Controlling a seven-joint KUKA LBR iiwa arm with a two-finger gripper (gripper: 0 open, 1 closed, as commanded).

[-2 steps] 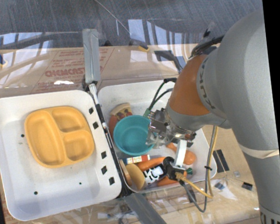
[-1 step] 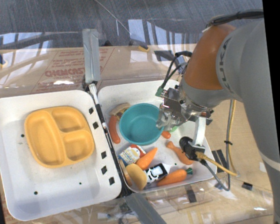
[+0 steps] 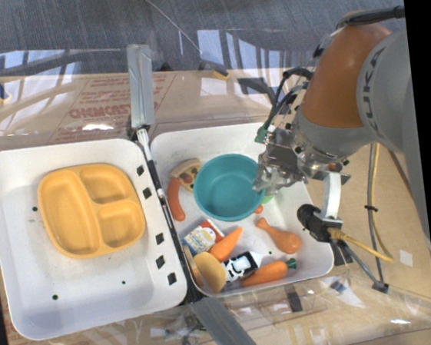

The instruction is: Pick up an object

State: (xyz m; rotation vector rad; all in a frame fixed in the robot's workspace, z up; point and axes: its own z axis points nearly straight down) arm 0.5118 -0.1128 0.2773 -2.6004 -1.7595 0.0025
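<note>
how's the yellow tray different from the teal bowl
The yellow tray is flat with divided sections; the teal bowl is round, deeper and undivided. The tray lies alone in the left bin; the bowl sits among toy food in the right bin, beside the gripper. Both face upward.

Our count across the bench

We count two white bins point(image 3: 29, 305), one yellow divided plate point(image 3: 90, 208), one teal bowl point(image 3: 226, 187), two carrots point(image 3: 225, 245), one hot dog point(image 3: 175, 199), one drumstick point(image 3: 279, 235) and one bread roll point(image 3: 209, 271).
</note>
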